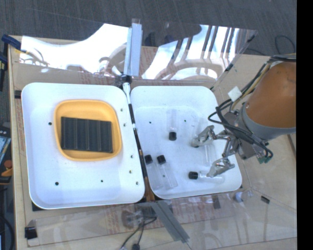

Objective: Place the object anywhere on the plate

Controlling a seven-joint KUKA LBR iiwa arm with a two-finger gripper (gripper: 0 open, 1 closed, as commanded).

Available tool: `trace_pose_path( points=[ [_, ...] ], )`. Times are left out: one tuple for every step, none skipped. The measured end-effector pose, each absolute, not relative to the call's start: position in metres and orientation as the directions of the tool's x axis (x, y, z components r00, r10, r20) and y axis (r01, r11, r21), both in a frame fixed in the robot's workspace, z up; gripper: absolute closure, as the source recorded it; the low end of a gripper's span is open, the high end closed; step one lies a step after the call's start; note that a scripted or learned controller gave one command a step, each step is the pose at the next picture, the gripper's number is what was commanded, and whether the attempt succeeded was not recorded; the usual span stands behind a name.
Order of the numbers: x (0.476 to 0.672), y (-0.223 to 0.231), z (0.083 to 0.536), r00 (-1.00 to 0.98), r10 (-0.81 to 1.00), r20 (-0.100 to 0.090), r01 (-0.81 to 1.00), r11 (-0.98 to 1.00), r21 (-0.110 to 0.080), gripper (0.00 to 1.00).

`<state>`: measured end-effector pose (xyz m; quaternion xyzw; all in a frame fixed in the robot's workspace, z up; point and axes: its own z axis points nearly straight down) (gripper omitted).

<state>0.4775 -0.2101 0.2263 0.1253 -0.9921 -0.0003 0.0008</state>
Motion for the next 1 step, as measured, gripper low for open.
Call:
trace_pose_path(
  points=[
    [0.4775,-0.2101,0.2263,-0.969,-0.249,0.002,-0.249,0.969,0.001,0.0]
  ],
)
